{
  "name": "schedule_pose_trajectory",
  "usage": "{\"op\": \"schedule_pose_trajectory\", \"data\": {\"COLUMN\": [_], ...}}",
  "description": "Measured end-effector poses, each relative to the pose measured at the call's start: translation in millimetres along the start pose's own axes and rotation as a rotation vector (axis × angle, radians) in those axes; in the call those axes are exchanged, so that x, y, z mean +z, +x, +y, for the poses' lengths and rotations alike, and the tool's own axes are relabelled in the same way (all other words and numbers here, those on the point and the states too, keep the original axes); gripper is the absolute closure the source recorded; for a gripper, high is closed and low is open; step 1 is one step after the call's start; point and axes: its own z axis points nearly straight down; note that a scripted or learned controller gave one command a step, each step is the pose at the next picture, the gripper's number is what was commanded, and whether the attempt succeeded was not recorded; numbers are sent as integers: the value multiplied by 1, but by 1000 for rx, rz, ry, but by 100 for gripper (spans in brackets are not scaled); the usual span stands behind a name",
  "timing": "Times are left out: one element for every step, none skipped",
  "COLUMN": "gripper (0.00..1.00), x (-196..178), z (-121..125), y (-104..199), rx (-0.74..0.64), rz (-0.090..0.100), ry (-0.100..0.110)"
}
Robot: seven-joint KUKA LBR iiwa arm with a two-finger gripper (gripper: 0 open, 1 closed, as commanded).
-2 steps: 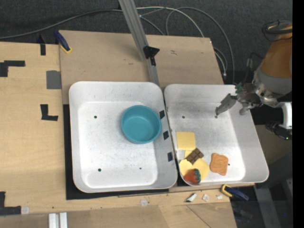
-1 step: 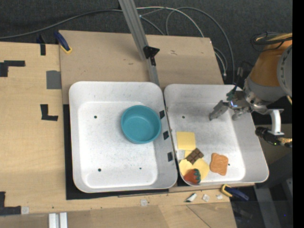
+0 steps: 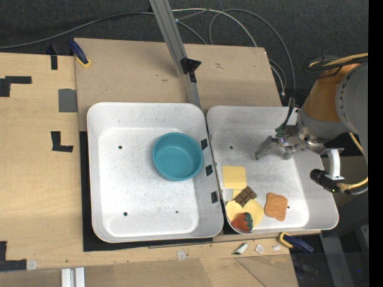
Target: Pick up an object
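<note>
**Jaws apart over the right bin**

The gripper (image 3: 274,150) hangs over the upper middle of the right bin (image 3: 239,121), jaws spread and clamped on nothing. Below it, near the bin's front, lie a yellow block (image 3: 234,176), a brown piece (image 3: 244,196), a red-and-green toy (image 3: 242,221) on a yellow disc (image 3: 254,208), and an orange piece (image 3: 276,206). A blue bowl (image 3: 176,155) sits in the left bin (image 3: 114,178).
</note>
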Motion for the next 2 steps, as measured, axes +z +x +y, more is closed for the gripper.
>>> {"op": "schedule_pose_trajectory", "data": {"gripper": [100, 100], "x": [-10, -62], "z": [0, 11], "y": [1, -1], "rx": [-1, 0], "rz": [0, -1], "ry": [0, -6]}}
